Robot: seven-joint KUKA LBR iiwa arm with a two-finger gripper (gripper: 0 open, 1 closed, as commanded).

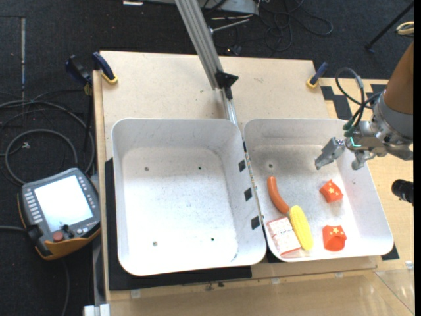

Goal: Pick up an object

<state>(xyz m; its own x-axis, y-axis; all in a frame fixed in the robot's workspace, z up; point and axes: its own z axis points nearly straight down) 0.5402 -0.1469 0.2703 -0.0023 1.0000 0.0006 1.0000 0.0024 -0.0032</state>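
The right bin [378, 203] holds several small objects. An orange sausage [277, 195] lies near its left wall, with a yellow corn cob [300, 226] just below it and a white-and-red packet [281, 236] at the front left. Two red pieces sit further right, one [331, 191] mid-bin and one [335, 237] near the front rim. My gripper [343, 158] hangs over the back right of this bin, above the upper red piece. It is open, its grey fingers [326, 155] spread wide with nothing between them.
The left bin [125, 176] sits beside the right one, sharing a middle wall with black tabs [248, 193]. A slanted metal pole [200, 38] runs from the back down to the bins' junction. A teach pendant [59, 209] lies on the floor at the left.
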